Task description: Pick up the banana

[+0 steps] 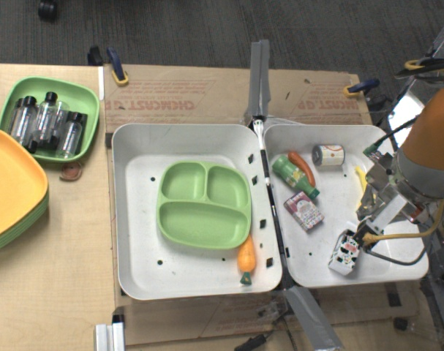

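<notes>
the pincer [347, 253], its spread impossible to tell, hangs at the right bin's [309, 273] 5 o'clock, while the banana [361, 179] lies half-hidden at 3 o'clock, so a blind grab could miss.

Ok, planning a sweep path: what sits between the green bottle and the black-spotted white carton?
The pink box, lying in the right bin, as the camera view shows.

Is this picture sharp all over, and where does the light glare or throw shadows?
Camera view: mostly sharp and evenly lit; the arm at the right edge looks soft and blurred, with a bright glare patch just above it. The green plate casts only a faint shadow in the left bin, and the banana is mostly hidden beside the arm.
</notes>
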Controlling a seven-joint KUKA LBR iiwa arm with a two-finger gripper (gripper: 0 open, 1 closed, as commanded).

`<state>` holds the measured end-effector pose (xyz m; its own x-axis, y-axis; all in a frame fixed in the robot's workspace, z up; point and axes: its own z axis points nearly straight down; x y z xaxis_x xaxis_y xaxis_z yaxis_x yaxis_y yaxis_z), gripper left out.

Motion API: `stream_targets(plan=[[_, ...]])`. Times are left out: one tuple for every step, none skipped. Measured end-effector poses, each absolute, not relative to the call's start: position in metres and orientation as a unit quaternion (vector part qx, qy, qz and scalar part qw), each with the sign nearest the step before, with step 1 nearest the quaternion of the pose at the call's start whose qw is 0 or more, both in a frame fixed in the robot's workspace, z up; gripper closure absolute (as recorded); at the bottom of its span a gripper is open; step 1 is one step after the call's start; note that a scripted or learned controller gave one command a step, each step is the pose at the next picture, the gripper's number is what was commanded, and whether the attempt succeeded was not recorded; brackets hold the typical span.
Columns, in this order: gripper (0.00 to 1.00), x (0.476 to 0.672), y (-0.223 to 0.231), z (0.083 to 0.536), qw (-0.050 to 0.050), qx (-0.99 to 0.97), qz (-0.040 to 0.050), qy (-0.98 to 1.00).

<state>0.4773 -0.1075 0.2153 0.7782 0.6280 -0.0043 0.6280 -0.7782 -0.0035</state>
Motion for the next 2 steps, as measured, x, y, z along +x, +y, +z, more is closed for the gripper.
stream_targets(plan=[[1.00, 0.478, -0.096, 0.220, 0.000, -0.994, 0.0022, -0.112], [1.00, 0.477, -0.173, 0.229, 0.000, -0.983, 0.0031, -0.182]])
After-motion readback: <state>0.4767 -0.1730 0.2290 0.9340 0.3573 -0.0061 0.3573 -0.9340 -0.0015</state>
